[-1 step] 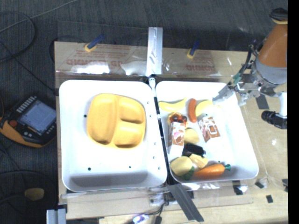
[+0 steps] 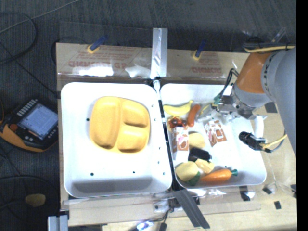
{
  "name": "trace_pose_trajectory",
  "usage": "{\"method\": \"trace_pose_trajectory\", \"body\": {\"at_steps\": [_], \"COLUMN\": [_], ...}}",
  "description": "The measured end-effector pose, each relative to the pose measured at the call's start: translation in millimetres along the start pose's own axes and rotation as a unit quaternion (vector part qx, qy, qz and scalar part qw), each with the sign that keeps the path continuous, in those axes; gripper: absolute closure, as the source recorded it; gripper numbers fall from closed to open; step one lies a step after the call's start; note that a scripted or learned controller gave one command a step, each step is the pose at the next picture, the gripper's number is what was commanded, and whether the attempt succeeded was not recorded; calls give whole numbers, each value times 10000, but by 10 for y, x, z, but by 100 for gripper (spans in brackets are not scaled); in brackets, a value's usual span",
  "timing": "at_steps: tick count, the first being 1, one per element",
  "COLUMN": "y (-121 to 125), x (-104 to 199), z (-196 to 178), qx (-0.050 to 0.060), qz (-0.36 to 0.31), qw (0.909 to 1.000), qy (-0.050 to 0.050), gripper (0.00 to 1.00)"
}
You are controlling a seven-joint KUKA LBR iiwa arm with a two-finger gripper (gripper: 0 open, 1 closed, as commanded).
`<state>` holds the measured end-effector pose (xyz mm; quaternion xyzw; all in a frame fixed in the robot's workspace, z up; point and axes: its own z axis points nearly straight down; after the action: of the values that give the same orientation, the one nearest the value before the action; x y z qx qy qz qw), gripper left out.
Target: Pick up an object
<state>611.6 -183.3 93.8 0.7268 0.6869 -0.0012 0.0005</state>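
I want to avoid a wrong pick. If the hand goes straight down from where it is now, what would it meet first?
Probably the bare floor of the right bin near its top edge. The hand sits beside the small packet, but depth is unclear from above.

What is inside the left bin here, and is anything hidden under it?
The left bin holds one yellow divided tray, lying flat near the middle. Whatever may sit beneath the tray is covered; the bin floor around it shows a few small dark specks.
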Motion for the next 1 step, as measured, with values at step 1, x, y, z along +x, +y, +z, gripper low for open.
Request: {"method": "trace_pose_trajectory", "body": {"at_steps": [1], "y": [0], "x": [7], "z": [-87], "qx": [7], "qz": [-8], "qw": [10000], "qy": [-2], "gripper": [100]}}
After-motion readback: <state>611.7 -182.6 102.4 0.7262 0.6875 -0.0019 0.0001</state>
